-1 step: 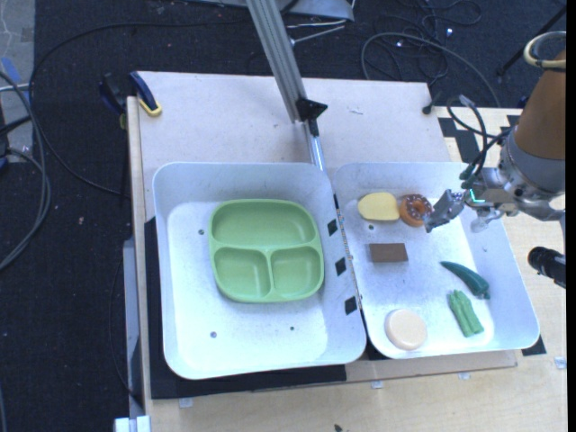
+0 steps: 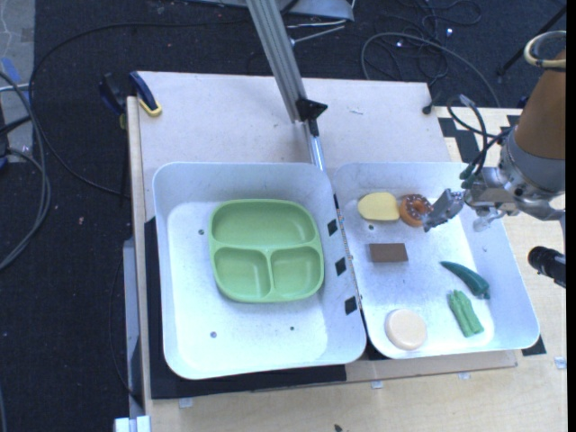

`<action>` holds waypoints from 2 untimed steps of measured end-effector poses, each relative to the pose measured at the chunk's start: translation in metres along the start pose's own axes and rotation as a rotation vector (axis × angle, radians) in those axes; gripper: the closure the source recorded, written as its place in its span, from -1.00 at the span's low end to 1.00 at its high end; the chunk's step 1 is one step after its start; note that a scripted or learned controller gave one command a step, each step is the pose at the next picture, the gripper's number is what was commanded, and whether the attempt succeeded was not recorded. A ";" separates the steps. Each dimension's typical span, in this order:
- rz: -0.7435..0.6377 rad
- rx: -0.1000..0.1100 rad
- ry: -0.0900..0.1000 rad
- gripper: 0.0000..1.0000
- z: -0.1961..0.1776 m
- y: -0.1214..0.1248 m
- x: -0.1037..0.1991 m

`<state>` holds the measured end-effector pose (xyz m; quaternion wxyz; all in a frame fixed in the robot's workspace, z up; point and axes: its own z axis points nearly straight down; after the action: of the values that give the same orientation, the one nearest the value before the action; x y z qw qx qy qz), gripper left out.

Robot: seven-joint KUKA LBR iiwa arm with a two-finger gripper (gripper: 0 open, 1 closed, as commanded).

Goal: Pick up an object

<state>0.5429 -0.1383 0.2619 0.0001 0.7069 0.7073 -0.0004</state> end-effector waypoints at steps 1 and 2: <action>0.003 0.005 0.001 -1.00 0.057 0.002 -0.009; 0.001 0.004 0.002 -1.00 0.112 -0.002 0.002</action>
<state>0.5413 -0.1367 0.1494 -0.0023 0.7074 0.7068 -0.0012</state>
